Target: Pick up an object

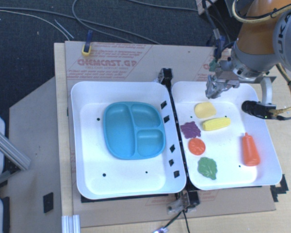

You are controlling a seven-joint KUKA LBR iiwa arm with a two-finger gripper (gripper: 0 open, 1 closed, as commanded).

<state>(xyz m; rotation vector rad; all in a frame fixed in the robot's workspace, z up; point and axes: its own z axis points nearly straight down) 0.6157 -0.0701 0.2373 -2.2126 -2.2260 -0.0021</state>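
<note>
Here the gripper hangs over the back of the right bin, just above the pale yellow lump. Whether it is spread or closed cannot be told from this angle, and nothing is visibly held.

Risks, as a judgement:
- The lump is rounded and looks smooth; a pinch off its middle could squeeze it out sideways.
- The yellow corn-like piece lies just beside it and could be nudged or caught during a descent.
- The bin wall is close behind, so a misjudged drop may strike the rim.

Materials: the toys look like moulded plastic. The purple cluster and green floret are knobbly, the red round piece is smooth, and the orange bottle shape is long and tapered. The left bin carries a glossy blue divided tray.
</note>
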